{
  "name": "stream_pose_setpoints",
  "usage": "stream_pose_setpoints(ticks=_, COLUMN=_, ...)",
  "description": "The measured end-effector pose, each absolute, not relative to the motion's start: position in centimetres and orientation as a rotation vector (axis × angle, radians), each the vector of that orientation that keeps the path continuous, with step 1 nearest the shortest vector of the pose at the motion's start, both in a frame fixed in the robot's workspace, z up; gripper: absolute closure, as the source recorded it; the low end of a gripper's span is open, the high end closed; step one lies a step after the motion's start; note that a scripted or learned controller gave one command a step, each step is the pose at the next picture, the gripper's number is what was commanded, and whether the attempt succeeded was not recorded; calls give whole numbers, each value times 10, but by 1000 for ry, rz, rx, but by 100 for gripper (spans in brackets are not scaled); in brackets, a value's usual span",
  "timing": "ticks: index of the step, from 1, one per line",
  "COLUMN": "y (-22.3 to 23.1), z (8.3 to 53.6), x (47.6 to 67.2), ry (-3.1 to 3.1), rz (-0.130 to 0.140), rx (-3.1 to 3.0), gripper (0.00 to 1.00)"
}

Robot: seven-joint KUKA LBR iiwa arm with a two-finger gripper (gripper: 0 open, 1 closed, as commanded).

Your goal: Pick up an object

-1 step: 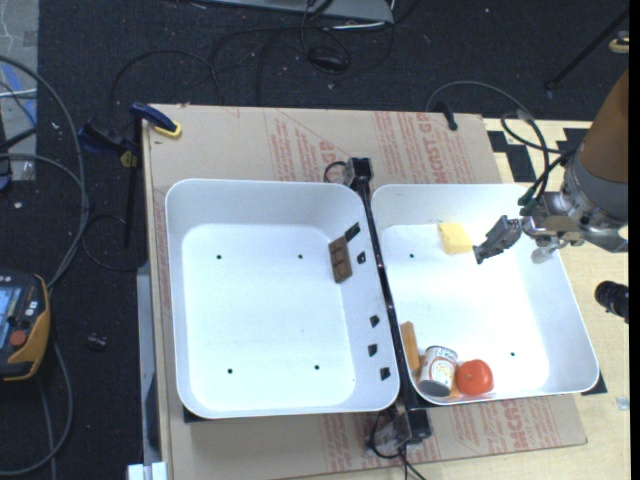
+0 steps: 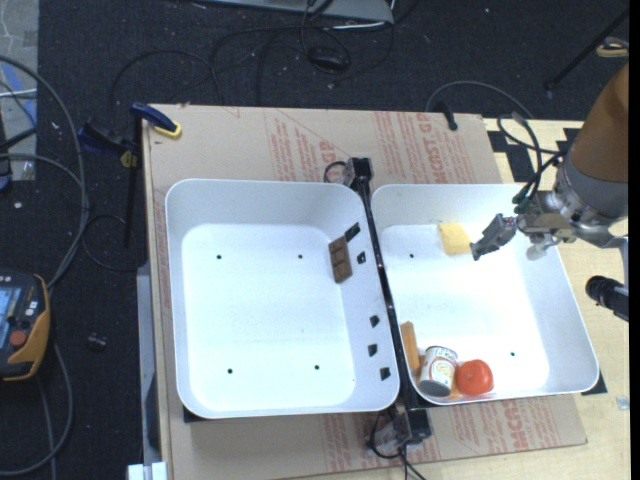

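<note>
Can't really tell how wide the gripper [image 2: 518, 236] is spread, looks empty, hanging over the right bin [image 2: 560, 298] just right of the yellow block [image 2: 454, 237], with a small can [image 2: 437, 369] half tucked behind the red ball [image 2: 475, 376].

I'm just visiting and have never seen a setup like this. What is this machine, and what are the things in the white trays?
You're looking down from a camera above a bench. The robot arm reaches in from the right; its gripper, a two-fingered claw, hangs over the right tray, open and holding nothing. That tray holds a yellow block, a small can, a red ball and an orange stick. The left tray has a brown bar leaning on its wall.
</note>
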State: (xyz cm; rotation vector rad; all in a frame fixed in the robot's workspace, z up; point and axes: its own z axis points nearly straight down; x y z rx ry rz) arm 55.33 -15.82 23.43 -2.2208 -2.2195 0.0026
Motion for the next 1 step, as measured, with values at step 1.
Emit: stream_pose_setpoints(ticks=1, y=-177, z=246, x=602, ry=-2223, rz=-1, rx=-2222, gripper=0)
